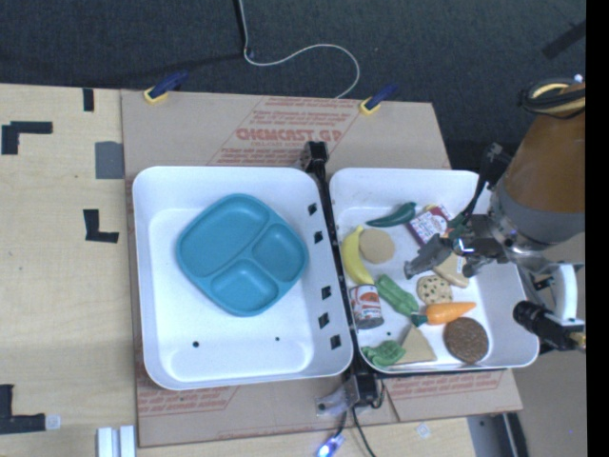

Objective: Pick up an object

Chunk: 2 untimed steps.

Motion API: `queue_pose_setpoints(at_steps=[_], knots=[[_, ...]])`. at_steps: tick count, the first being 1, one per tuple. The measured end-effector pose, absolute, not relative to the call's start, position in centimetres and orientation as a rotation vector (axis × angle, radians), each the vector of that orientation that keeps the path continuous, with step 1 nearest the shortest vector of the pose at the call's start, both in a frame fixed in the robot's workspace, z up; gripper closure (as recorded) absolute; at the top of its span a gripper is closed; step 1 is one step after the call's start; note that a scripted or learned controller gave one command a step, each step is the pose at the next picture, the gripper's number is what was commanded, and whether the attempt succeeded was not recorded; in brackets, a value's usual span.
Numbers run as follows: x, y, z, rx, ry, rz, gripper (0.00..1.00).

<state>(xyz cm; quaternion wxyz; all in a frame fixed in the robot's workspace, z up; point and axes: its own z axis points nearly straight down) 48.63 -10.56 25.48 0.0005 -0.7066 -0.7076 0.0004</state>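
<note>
Two bins (pixel 152 255); hand (pixel 440 252) perhaps above cookie (pixel 433 288).

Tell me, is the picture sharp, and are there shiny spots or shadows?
In the camera view, the light is soft and even; the glossy white right bin shows mild sheen, the blue three-section plastic plate casts only a faint shadow, and the small toy foods look slightly soft, as does the dark two-finger gripper.
</note>
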Motion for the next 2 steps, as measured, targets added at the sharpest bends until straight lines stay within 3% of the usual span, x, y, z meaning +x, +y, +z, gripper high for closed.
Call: queue_pose_setpoints(at_steps=[1, 2], knots=[[48.6, -10.5, 26.4, -2.218, -2.222, 0.003, 1.0], [48.3, -2.5, 25.1, -2.208, -2.228, 0.002, 1.0]])
